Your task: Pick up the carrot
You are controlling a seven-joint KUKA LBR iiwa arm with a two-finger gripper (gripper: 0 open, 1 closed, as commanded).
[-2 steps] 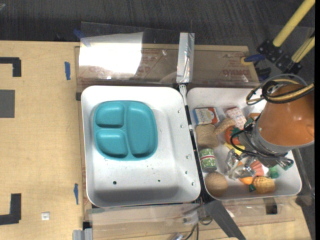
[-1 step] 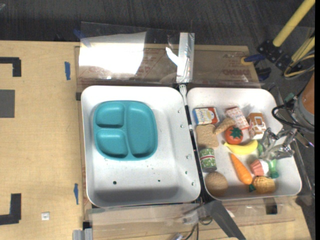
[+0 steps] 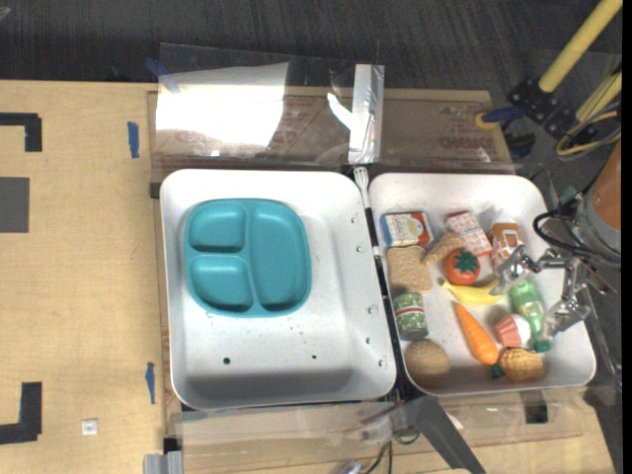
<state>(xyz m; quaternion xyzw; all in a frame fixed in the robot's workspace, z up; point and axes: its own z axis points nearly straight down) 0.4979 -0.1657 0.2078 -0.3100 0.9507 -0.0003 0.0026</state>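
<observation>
- Carrot (image 3: 479, 335) lies in the right-hand bin (image 3: 578, 368), toward its near edge, slanted with the thick end up-left and the tip down-right.
- Crowding matters: a yellow banana (image 3: 472, 295) sits just beside its upper end, a red tomato (image 3: 461, 266) lies above that, a tan potato (image 3: 428, 359) is near on the left, and a golden pastry (image 3: 521, 364) touches or nearly touches its tip.
- Best approach, as I judge it, is a straight descent over the carrot's middle, fingers set across its narrow width, so they slip between the banana and the pastry without nudging either.
- Gripper (image 3: 538, 279) sits at the right side of the same bin, above a green bottle-like item (image 3: 526, 304), near the carrot but apart from it.
- Metal finger parts show splayed to either side with nothing between them, so the jaws look apart and empty.
- Arm enters from the right edge, its wrist low over the bin rim with dark cables looped beside it.
- Left bin (image 3: 336, 354) holds a teal divided plate (image 3: 247, 255), well apart from the work.
</observation>
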